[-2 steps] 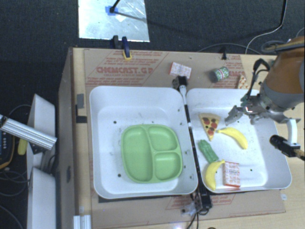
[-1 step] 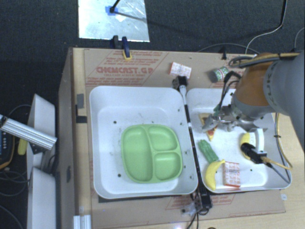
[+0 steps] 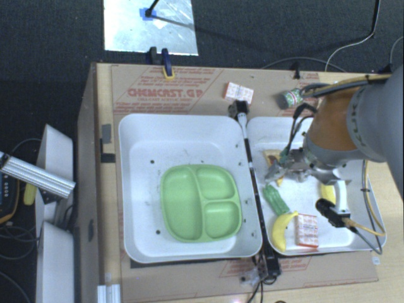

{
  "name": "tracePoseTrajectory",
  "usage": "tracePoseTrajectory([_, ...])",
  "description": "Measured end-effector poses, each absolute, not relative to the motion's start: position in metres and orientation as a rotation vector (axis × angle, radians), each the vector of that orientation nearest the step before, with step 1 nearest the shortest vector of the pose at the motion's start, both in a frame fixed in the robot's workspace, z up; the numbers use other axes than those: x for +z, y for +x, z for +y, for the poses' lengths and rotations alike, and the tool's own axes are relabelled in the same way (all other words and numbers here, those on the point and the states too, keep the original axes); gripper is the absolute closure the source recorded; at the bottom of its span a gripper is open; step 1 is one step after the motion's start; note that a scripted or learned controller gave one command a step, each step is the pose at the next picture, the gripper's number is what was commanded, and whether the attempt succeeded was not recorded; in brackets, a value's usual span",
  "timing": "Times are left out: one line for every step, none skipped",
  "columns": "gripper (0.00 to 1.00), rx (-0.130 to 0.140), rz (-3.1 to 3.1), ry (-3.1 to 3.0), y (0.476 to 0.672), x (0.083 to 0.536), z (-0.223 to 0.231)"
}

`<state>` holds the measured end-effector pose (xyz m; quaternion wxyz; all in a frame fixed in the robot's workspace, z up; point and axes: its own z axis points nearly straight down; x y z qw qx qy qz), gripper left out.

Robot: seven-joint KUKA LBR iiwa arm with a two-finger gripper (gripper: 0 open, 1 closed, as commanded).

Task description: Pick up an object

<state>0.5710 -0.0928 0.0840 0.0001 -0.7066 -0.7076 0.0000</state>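
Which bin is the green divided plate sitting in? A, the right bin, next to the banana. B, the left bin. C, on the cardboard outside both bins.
B: the green divided plate lies flat in the left bin, while the banana is across the divider in the right bin.

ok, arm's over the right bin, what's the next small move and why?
Probably a short descent toward the green object. The gripper sits low in the right bin, just above that object, with nothing visibly between its fingers. The banana and the red-and-white packet lie farther toward the bin's near edge.
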Motion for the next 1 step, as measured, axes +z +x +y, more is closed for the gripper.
tracePoseTrajectory([0.0, -0.003, -2.228, -2.219, 0.6382, 0.085, -0.0939])
